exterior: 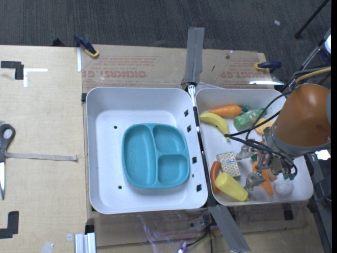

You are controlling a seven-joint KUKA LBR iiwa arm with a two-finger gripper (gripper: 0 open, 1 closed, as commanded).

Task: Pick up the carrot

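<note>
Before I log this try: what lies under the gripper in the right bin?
Under the gripper in the right white bin, a small orange carrot shows. The grey-and-orange arm covers the rest.

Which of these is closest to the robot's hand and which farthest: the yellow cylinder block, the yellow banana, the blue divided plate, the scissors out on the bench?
Seen from the overhead camera, measured from the hand:
1. Yellow cylinder block, just to its left in the right bin.
2. Yellow banana, higher up in the same bin.
3. Blue divided plastic plate, in the left bin.
4. Scissors, at the bench's far left edge.
</note>
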